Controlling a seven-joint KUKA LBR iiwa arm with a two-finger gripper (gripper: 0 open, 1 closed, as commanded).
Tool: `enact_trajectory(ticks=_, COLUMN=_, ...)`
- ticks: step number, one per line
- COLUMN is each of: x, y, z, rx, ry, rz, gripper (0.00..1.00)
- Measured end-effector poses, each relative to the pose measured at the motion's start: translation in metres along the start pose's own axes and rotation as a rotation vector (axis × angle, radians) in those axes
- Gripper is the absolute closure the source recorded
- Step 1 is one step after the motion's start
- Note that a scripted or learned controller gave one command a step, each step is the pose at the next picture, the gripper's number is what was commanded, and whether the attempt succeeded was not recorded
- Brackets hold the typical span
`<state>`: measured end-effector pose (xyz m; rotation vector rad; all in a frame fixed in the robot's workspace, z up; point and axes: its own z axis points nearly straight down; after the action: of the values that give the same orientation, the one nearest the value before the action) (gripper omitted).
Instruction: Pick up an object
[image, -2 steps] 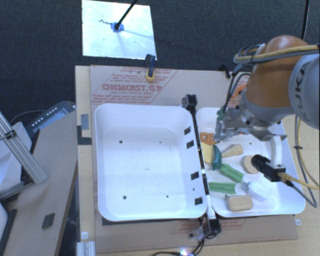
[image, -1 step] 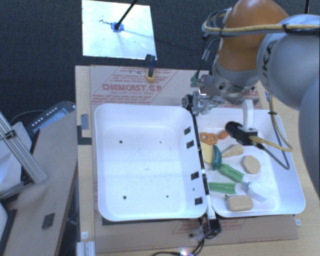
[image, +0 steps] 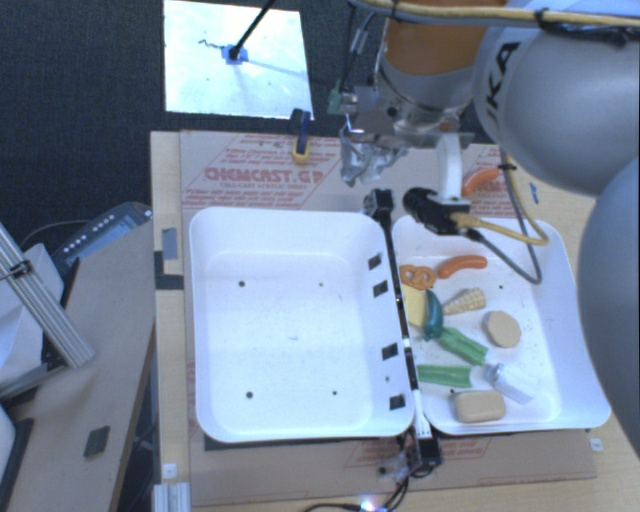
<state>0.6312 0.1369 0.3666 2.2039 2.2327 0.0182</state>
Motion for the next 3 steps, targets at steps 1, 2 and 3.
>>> enact_trajectory(ticks=1, x=0.071, y=0.037, z=0.031, rx=0.009, ry=-0.002, rz=0.003, gripper=1.0)
enact_trajectory(ticks=2, x=0.099, y=0.027, z=-0.18, rx=-0.008, ry=0.002, rz=0.005, gripper=1.0)
enact_trajectory(ticks=3, x=0.026, y=0.04, z=-0.168, rx=0.01, ry=-0.006, rz=0.017, gripper=1.0)
